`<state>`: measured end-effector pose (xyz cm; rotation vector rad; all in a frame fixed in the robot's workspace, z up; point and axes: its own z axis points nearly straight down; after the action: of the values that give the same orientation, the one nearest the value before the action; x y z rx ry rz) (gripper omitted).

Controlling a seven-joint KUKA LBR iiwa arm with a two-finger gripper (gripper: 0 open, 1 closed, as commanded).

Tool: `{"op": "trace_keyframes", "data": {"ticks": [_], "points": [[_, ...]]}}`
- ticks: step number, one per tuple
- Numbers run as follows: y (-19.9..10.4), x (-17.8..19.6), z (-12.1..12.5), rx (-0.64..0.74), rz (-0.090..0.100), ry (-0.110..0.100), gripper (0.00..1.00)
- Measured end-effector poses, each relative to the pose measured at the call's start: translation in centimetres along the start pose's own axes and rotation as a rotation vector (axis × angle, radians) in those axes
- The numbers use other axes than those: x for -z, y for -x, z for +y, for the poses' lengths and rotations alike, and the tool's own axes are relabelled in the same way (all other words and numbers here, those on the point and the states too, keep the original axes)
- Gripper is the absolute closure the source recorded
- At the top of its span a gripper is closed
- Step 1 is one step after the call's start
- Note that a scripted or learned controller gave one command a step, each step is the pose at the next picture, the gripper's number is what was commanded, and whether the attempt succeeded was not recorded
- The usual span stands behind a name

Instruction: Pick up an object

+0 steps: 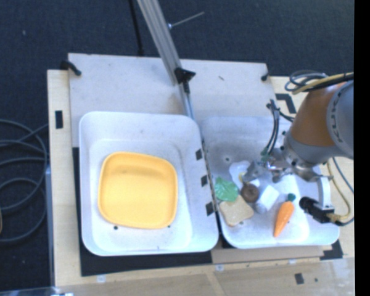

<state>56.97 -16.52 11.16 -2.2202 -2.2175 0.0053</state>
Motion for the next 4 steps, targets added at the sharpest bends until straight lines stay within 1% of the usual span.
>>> {"op": "trace_keyframes", "data": {"ticks": [1, 2, 3, 4], "points": [[0.1, -1.0, 0.0, 0.0, -0.001, 0.006, 0.0], [0.1, 0.2, 0.1, -0.001, 0.0, 0.01, 1.0], [1.1, 5.1, 0.0, 0.0, -0.001, 0.01, 1.0], [1.4, 10.5, -0.9, 0.0, -0.001, 0.011, 1.0]]}}
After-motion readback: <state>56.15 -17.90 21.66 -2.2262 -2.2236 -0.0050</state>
